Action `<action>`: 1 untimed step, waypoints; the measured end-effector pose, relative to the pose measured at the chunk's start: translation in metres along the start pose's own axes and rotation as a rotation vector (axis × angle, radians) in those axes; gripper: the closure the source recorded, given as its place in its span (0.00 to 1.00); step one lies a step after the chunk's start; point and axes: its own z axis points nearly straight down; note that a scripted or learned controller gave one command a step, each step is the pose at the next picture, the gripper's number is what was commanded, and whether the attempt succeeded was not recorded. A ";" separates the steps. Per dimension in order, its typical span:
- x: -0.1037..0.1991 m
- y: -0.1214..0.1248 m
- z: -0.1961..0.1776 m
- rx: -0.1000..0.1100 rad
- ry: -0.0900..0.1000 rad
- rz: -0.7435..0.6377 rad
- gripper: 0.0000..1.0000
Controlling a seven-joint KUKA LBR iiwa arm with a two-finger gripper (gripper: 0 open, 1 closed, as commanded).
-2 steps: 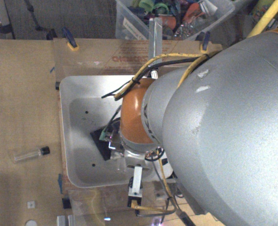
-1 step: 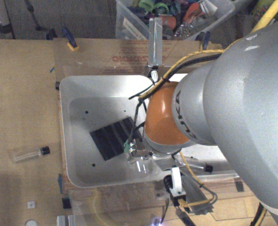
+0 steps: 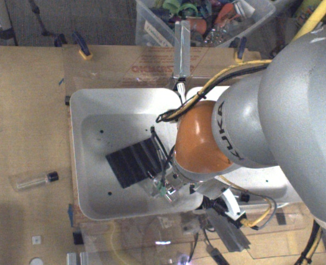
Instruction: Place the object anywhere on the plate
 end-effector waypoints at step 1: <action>-0.035 -0.022 -0.093 0.001 -0.003 -0.498 1.00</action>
